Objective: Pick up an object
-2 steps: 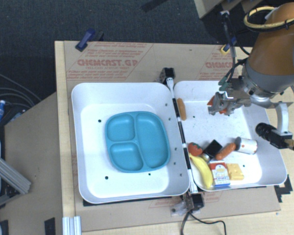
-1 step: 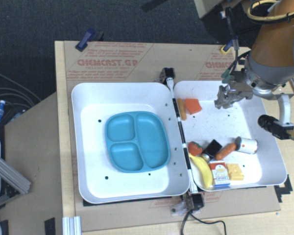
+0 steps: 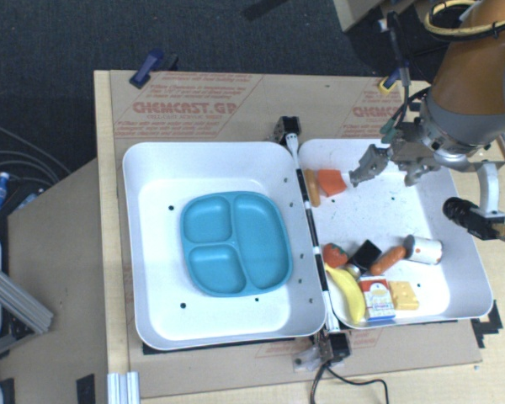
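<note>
My gripper hangs over the far part of the right bin, open, with nothing between its fingers. Its left fingertip is just right of an orange-red block, which lies by the bin's left wall next to a small brown piece. Near the front of the same bin lie a banana, a red-orange fruit, a black block, a carrot, a white cylinder, a red and white box and a yellow piece.
A blue divided plate sits in the middle of the left bin. A black divider clip marks the seam between the bins. The arm's grey body looms over the right bin's far right corner. Cables lie off the bench to the left.
</note>
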Action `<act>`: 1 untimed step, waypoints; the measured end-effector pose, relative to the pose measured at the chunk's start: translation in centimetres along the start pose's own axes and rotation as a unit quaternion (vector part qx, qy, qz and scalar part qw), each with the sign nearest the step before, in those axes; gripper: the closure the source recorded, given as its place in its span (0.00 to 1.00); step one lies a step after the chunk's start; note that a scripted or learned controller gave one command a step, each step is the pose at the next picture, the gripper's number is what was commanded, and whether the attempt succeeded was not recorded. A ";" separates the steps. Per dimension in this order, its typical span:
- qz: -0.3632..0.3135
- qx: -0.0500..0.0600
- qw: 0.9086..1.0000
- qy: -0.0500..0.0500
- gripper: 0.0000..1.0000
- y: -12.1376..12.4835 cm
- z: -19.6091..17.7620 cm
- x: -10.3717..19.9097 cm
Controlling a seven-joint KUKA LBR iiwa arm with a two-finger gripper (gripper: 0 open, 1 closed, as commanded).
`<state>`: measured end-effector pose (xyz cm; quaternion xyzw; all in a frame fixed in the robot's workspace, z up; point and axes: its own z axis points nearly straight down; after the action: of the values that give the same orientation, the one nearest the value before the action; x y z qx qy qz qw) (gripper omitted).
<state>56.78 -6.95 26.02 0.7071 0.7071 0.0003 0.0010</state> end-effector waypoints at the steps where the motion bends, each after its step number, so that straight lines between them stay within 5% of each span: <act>1: 0.000 0.002 1.000 0.001 0.00 5.1 16.0 -3.1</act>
<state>61.95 -10.10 9.98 0.7073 0.7069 -0.0007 -0.0011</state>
